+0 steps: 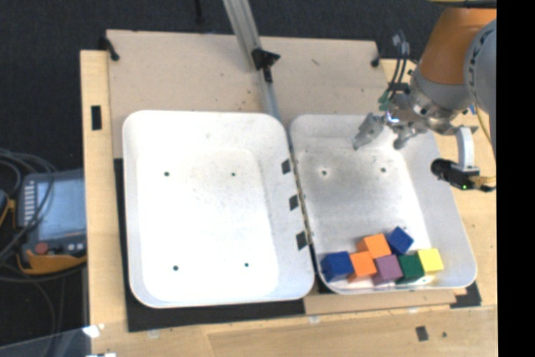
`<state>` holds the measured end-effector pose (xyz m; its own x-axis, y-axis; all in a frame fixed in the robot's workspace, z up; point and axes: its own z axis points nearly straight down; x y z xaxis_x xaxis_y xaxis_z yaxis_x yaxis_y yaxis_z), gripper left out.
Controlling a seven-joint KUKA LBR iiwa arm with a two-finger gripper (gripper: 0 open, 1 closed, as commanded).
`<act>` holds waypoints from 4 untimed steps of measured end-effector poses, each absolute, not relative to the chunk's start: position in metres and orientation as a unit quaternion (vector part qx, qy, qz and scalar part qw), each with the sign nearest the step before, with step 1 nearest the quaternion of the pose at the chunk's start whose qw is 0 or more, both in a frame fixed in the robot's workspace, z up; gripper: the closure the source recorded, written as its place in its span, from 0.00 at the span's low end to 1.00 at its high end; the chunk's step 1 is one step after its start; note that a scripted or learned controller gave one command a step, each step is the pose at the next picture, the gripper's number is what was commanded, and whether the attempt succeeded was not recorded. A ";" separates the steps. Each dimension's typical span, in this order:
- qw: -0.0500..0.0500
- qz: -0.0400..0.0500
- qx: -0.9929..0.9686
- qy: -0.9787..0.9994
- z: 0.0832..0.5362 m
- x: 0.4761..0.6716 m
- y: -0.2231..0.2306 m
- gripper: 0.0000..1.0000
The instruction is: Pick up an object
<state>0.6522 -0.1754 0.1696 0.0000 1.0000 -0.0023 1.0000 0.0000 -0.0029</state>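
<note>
Camera view recorded: gripper released, fingers spread, nothing between them. It hovered over right bin (far end); blocks clustered well apart.

One fixed camera looks down slantwise on both bins

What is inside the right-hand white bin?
The right bin holds a cluster of coloured blocks at its near edge: blue, orange, purple, green and yellow. The gripper is above its far end. Anything beneath the packed blocks is covered.
</note>
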 end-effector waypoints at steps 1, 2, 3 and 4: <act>0.001 0.002 -0.704 -0.710 0.111 0.658 -0.173 0.00; -0.003 0.000 -0.704 -0.710 0.127 0.661 -0.174 1.00; -0.003 -0.003 -0.705 -0.709 0.182 0.673 -0.173 1.00; -0.003 -0.002 -0.705 -0.709 0.231 0.673 -0.167 1.00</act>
<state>0.6725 -0.1669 0.2307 -0.0065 1.0000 -0.0011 1.0000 0.0065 0.0076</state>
